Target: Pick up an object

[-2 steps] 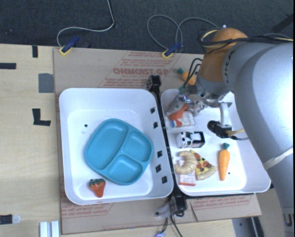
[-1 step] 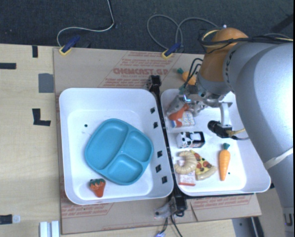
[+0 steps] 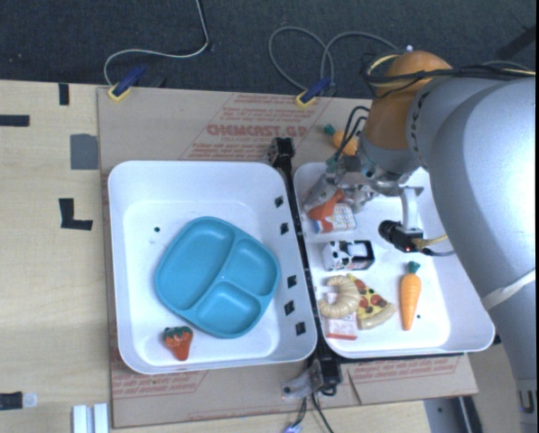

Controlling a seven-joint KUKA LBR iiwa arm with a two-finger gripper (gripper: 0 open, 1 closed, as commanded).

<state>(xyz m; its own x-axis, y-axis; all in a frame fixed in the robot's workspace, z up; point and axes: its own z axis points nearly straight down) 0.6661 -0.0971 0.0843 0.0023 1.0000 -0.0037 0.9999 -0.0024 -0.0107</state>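
Hovering over the right bin's (image 3: 468, 332) far-left corner, the gripper (image 3: 341, 192) is sitting just above an orange-and-white packet (image 3: 328, 213); its opening and grasp cannot be told.

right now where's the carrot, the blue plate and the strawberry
carrot (image 3: 410, 301), camera view, middle of its orange body
blue plate (image 3: 217, 276), camera view, on the ridge between its compartments
strawberry (image 3: 178, 342), camera view, on its red body
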